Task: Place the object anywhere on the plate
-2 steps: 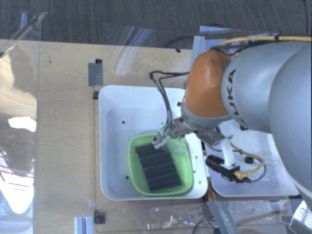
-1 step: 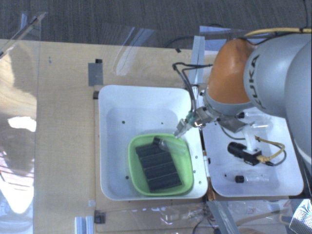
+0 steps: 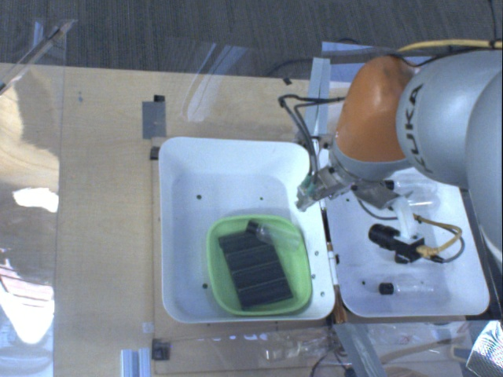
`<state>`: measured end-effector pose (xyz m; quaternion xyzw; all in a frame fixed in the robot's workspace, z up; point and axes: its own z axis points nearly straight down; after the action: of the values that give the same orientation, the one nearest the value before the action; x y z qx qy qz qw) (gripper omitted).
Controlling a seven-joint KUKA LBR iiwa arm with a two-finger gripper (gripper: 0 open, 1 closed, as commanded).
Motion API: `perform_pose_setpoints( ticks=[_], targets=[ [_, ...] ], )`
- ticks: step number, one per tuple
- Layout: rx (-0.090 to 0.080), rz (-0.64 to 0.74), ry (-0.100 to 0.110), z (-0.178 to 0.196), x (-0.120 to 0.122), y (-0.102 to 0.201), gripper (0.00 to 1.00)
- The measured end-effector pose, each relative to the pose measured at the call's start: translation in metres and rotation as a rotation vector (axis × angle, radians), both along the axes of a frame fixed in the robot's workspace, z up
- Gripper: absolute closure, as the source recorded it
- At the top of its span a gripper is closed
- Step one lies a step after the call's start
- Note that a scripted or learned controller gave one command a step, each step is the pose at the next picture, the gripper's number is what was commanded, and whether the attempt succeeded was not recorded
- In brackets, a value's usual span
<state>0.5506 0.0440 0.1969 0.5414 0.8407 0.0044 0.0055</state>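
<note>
The arm [image 3: 440, 116] stood highest and closest, its orange band over the seam between the two bins. Below it the gripper [image 3: 309, 195] hung above the right rim of the left bin [image 3: 228, 163], up and to the right of the plate [image 3: 214, 261]. Whether it was open or closed could not be told, and nothing was seen in its grasp.

The object [image 3: 255, 269], a black ridged slab, lay flat on the green plate in the left bin. It was tilted a little from the bin's sides and sat inside the plate's rim, well apart from the gripper.

By that layout the placing looked done, and the step in hand was most likely clearing away. Doing it well would have meant rising first, then travelling back over the right bin [image 3: 464, 289], so nothing trailing from the wrist brushed the plate or the shared wall. A sideways sweep at low height could have nudged the plate. A check that the slab rested wholly on green, with no end overhanging, would have settled it.
</note>
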Motion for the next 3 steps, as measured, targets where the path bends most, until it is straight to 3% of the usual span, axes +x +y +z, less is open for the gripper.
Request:
perform_pose_setpoints(
  ticks=[1,2,3],
  targets=[
    [0.000,0.000,0.000,0.000,0.000,0.000,0.00],
    [-0.001,-0.005,0.008,-0.012,0.031,0.015,0.00],
    [0.000,0.008,0.008,-0.011,0.040,0.055,0.00]
  ],
)
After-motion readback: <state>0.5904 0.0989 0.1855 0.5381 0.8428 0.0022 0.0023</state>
